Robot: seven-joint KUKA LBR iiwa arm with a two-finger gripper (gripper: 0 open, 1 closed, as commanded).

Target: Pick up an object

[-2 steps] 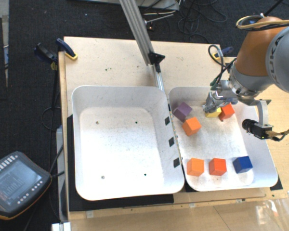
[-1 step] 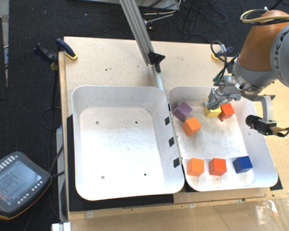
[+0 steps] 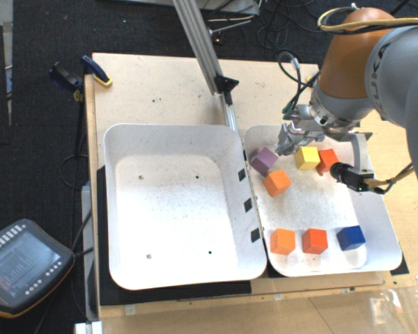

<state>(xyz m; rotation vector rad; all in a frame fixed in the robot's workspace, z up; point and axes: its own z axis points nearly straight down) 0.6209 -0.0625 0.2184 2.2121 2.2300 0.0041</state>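
The gripper (image 3: 291,143) hung low over the far end of the right bin (image 3: 376,252), and whether it was spread or closed could not be told: the wrist body covered it from this angle. Nothing showed caught in it.

Right beside it sat the cluster. The yellow block (image 3: 307,158) lay just to its near-right, touching or all but touching a red-orange block (image 3: 327,160) on the other side. The purple block (image 3: 265,161) sat just beside the gripper toward the bin divider, and an orange block (image 3: 278,182) lay just near of that one. Any of the four looked within reach; the purple or the yellow seemed the likeliest target.

Along the near edge stood a row, well apart from the arm: another orange block (image 3: 283,241), a red block (image 3: 315,241) and a blue block (image 3: 350,238). The left bin (image 3: 125,141) lay beside, white and speckled.

As for handling, these looked like small, rigid cubes, probably light, with flat painted faces, smooth but not fragile. The sensible hold was across two opposite flat faces, squarely, not corner to corner. The purple sat turned at an angle, so the wrist would probably need rotating to match. The yellow's neighbour crowded one face, leaving its free pair of sides the better choice.
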